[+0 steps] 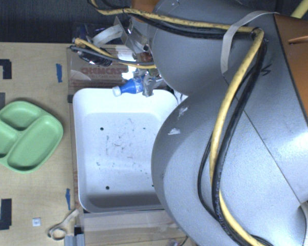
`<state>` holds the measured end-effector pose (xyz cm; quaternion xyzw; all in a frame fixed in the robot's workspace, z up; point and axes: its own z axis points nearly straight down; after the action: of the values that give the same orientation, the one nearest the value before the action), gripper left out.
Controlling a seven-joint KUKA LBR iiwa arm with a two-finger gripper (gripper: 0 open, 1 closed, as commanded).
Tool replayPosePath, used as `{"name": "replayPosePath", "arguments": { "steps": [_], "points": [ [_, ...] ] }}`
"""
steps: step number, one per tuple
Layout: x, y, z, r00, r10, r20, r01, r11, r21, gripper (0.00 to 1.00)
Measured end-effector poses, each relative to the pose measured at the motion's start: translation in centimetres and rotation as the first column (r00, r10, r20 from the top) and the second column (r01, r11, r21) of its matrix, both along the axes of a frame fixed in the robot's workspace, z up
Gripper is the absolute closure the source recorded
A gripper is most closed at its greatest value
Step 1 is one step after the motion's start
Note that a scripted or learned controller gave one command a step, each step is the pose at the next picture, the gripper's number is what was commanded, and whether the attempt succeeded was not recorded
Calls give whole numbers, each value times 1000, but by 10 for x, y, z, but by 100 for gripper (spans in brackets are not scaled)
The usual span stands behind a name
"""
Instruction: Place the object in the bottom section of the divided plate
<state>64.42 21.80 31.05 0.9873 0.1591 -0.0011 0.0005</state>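
From my seat the grey arm takes up the whole right side of the camera view, its smooth rounded casing hanging over the right part of the white bin. A yellow cable and a darker one run along the casing. The gripper shows as a small cluster of bright metal at the bin's far rim, and I cannot tell how wide it stands, because the arm's bulk and the tangle of cables above crowd it. A small blue and white object lies at that rim, touching or just beside the metal on its left. I cannot say whether it is gripped or merely resting there. It looks like glossy plastic, rounded at the pale end. The bin is shallow with rounded corners, and its floor is scuffed with fine grey scratches and dotted with a few small dark holes. The divided plate sits well apart from the object, to the left on the pale wooden bench. It is smooth matte green with soft edges, with one long compartment and two smaller ones. Behind the bin a brownish panel carries faint reddish lettering too blurred for me to read. Strips of blue tape and black corner marks lie on the bench.
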Motion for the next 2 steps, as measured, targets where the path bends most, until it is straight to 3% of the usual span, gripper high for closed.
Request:
{"name": "replayPosePath", "arguments": {
  "steps": [1, 2],
  "points": [
    [-42, 5, 12, 996, -89, -1, 89, 996, -2, 100],
    [-119, 6, 16, 997, -74, -2, 74, 997, -3, 100]
  ]
}}
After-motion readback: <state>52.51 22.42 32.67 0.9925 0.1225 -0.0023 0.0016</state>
